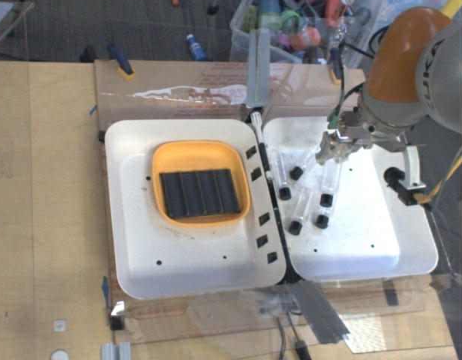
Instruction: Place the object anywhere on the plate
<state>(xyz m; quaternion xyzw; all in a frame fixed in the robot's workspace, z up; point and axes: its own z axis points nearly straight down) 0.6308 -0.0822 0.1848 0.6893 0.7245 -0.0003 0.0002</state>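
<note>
An orange plate [163, 158] sits in the left bin [133, 265]. On it lies a dark grey ribbed block [199, 193]. Several clear tubes with black caps [326, 199] lie scattered in the left half of the right bin [381, 253]. My gripper [328, 148] hangs over the upper middle of the right bin, just above the top ends of the tubes and well to the right of the plate. Whether anything is between its fingers is hidden from this angle.
Small black clips [263, 218] line the wall between the two bins. A clear box of coloured toys [306, 6] stands behind the right bin. The grey arm with its orange band [407, 51] comes in over the right bin's far right corner.
</note>
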